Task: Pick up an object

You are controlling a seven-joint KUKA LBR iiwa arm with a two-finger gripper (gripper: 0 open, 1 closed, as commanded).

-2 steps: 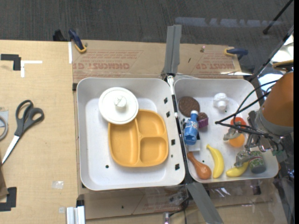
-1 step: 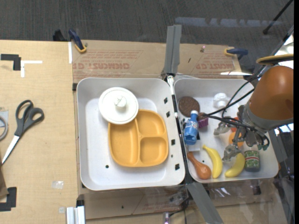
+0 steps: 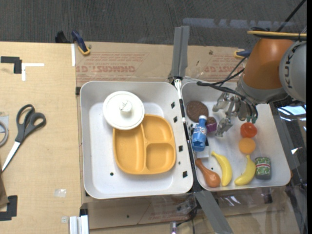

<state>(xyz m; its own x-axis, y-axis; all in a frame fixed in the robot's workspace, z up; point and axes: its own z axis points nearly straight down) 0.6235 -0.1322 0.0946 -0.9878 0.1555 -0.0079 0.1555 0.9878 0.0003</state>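
Camera view: a yellow divided tray (image 3: 144,145) and white lid (image 3: 124,110) are held in the left bin (image 3: 90,145). Bananas (image 3: 224,167), a blue bottle (image 3: 199,134) and a tomato (image 3: 248,129) are scattered in the right bin (image 3: 279,145); the gripper (image 3: 225,120) is hung above them, fingers parted, nothing clamped.

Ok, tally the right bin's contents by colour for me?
Yellow: 2, banana and banana
Orange: 2, ball and drumstick
Red: 1, tomato
Brown: 1, disc
Blue: 1, bottle
Green: 1, can
Total: 8
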